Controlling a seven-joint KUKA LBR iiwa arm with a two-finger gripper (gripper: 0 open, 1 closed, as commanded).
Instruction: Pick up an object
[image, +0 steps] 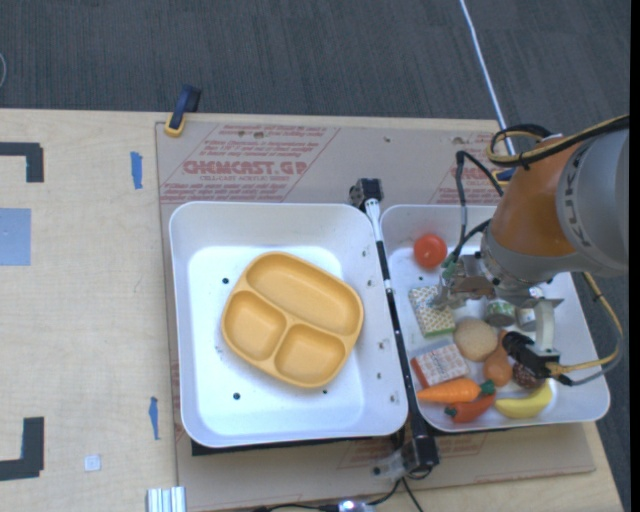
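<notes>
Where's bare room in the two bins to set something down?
Left bin: white floor all round the yellow tray, widest at its near-left corner. Right bin: crowded with toy food under the gripper; small gap left of the tomato.

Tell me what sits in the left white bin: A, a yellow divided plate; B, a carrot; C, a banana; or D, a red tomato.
A: the yellow divided plate lies in the left bin, while the food items crowd the right bin.
</notes>
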